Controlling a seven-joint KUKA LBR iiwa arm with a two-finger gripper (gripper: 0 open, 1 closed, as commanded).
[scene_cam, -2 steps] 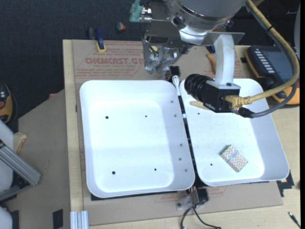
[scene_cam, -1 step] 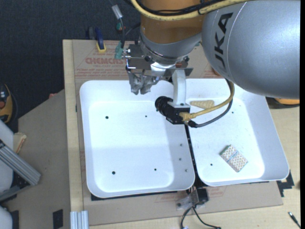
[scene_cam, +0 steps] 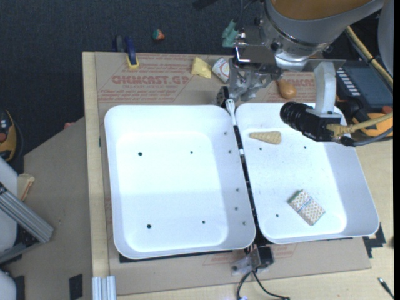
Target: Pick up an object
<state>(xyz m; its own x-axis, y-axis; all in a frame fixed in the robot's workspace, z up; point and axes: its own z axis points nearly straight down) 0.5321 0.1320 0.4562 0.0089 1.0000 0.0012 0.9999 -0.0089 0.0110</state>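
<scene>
1. The grey arm with its orange band reaches in over the far rim of the two white bins, its tool [scene_cam: 247,86] hanging above the seam where the bins meet; whether the tool is spread or pressed together cannot be told from this angle.
2. Nearest candidate: a tan wedge-shaped piece [scene_cam: 266,137] lies in the right bin [scene_cam: 350,186], just ahead of the tool and slightly to its right-bin side, long axis running across the bin, roughly parallel to the far rim.
3. A second option, a small patterned block [scene_cam: 307,206], rests well beyond the wedge toward the near corner of the same bin, turned diagonally.
4. The left bin [scene_cam: 125,167] sits to the tool's other side.
5. Judgement: the wedge is the shorter reach; closing across its narrow width looks the likelier approach.
</scene>
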